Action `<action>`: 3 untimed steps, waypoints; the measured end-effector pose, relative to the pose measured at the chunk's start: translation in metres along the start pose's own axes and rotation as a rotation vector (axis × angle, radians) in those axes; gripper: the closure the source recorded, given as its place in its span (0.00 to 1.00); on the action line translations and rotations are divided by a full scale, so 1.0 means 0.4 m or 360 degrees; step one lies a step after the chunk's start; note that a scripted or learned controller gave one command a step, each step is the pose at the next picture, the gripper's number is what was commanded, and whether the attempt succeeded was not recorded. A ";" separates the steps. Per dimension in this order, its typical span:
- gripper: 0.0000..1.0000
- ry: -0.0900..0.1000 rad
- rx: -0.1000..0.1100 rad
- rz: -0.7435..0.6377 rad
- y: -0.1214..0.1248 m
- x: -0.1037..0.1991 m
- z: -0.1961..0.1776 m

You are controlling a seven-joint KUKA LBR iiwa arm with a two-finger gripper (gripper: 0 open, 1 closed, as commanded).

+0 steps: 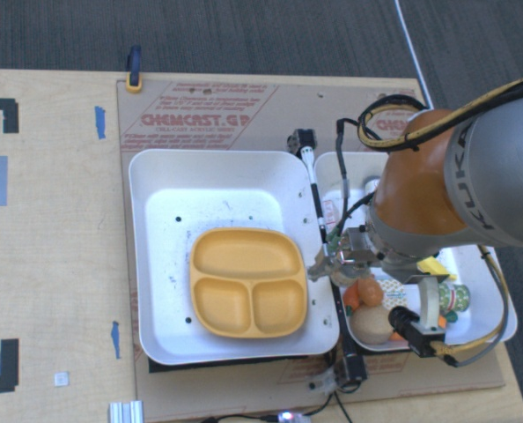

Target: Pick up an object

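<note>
Reaching in from the right, the grey arm [499, 170] bends down over the right bin [501, 324], its orange band [416, 183] above the wrist hiding most of that bin's far half. End effector [342, 263] sits low at the right bin's left wall, just beside the divide between the two bins; can't tell if it's apart or together, and nothing visibly clamped. Objects sit in the right bin's near part: an orange-red round item [364, 293] just beside the end effector, a pale beige lump [371, 324] below it, a small green-and-white container [453, 299] further right. Left bin [156, 192] holds a yellow divided tray [246, 282], flat, three compartments. Both bins rest on the worktop [50, 236].
</note>
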State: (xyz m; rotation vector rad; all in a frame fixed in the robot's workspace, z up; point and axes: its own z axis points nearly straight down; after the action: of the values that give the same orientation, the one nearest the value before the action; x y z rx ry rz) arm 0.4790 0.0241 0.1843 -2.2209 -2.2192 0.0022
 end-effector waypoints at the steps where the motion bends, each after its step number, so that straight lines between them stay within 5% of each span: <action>1: 1.00 -0.0021 -0.0049 0.0017 0.020 0.143 0.141; 2: 1.00 0.0000 -0.0004 -0.0003 0.001 0.265 0.098; 3: 1.00 0.0000 -0.0005 -0.0001 0.002 0.159 -0.001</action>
State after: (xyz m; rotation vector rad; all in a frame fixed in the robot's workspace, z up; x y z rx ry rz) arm 0.4798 0.0878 0.1847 -2.2218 -2.2216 -0.0009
